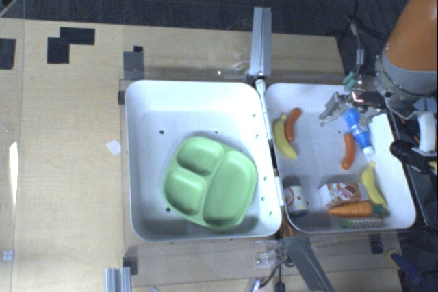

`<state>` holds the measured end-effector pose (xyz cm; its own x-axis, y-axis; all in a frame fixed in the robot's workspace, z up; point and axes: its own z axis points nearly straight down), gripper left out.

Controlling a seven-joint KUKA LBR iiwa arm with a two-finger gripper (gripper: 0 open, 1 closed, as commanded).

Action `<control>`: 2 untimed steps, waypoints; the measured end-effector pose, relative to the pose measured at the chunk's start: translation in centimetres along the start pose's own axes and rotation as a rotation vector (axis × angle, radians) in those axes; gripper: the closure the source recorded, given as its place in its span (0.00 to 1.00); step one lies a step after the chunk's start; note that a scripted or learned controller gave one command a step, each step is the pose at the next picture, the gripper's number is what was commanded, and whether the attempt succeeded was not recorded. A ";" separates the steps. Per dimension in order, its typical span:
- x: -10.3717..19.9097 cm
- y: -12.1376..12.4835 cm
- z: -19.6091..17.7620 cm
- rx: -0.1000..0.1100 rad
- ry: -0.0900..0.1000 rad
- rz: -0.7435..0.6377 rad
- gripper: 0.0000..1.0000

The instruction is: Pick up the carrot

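The slim orange carrot [350, 210] lay flat at the lower right of the frame, along the near wall of the right white bin [311, 147], just below a small printed packet [340, 192]. Well above it, the pincer [348, 108] hung with fingers spread, pinching nothing, beside a blue-and-white bottle [358, 129].

One fixed overhead camera looks down slantwise on both bins [137, 167].

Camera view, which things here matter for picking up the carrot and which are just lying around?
For the job:
orange tapered carrot
two-finger gripper
right white bin

Lying about:
green three-compartment plastic tray
two yellow bananas
two red-orange sausages
blue bottle
small can
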<state>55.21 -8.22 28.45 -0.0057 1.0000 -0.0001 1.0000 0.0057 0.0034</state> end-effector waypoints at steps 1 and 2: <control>-0.8 -4.0 15.0 0.001 0.000 -0.192 0.00; -2.6 -1.1 18.5 -0.002 0.000 -0.363 0.00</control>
<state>54.17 -10.86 9.89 -0.3603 0.9328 -0.0020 0.9328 0.3603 0.0051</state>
